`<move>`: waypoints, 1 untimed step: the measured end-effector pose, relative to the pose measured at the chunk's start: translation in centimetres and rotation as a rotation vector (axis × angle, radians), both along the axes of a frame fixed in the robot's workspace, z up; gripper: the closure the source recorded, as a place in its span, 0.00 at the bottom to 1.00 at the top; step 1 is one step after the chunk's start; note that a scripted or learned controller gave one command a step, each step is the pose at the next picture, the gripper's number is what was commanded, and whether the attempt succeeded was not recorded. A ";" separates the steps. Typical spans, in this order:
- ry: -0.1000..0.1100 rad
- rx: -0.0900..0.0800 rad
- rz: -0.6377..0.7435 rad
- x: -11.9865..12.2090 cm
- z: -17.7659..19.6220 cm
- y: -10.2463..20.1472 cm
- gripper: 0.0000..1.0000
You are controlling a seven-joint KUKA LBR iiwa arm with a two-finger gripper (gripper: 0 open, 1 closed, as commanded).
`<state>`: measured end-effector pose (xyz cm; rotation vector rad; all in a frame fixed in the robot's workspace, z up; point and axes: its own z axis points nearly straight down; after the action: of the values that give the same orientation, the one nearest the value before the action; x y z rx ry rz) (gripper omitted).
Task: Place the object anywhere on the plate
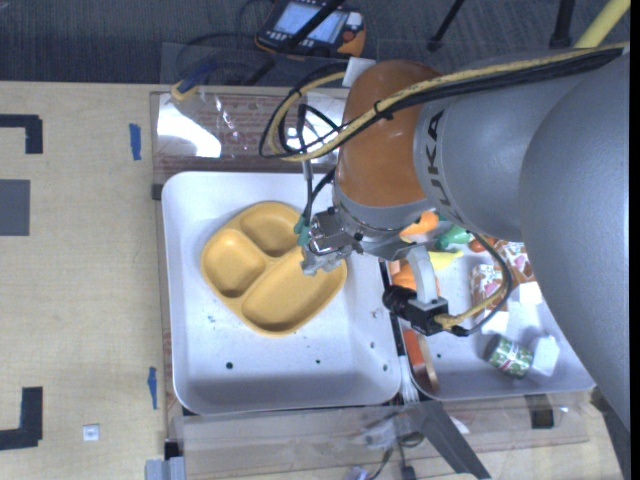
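A yellow plate (262,268) with three compartments lies in the left white bin (200,358). My gripper (318,250) hangs over the plate's right rim, beneath the orange wrist band. A small green object (299,228) peeks out at the gripper's left side, right by the plate's rim; whether it is held I cannot make out. The arm's bulk hides most of the gripper.
The right bin (520,378) holds several small items: a green can (509,356), a white piece (545,353), orange and green toys (440,233) and a patterned packet (505,268). A black cable fitting (428,314) hangs off the arm above the wall between the bins.
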<state>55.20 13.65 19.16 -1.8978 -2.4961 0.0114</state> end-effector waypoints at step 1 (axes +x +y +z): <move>-0.007 0.002 0.295 3.7 -0.2 -1.1 1.00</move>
<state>58.89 12.58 18.93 -1.5127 -2.7530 0.0031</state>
